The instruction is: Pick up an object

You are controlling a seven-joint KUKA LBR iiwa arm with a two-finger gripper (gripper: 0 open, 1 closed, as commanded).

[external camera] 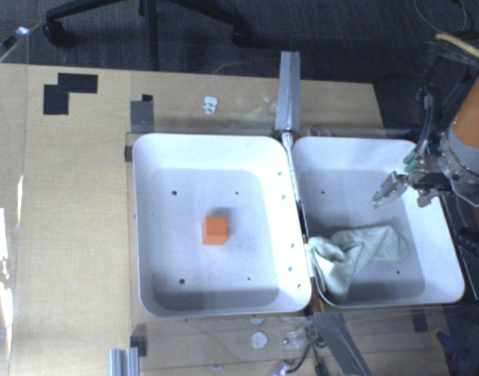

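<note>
An orange cube [215,230] lies near the middle of the left white bin [153,210]. A crumpled pale green-grey cloth [357,253] lies in the right bin [341,163], bunched against its near left corner. My gripper [404,190] hangs over the right side of the right bin, above and to the right of the cloth. Its two fingers [387,188] stand spread apart with nothing between them.
A grey metal post [288,92] stands at the back between the two bins. The arm's orange band [473,116] and cables crowd the right edge. Black tape marks [67,91] lie on the wooden bench at the far left.
</note>
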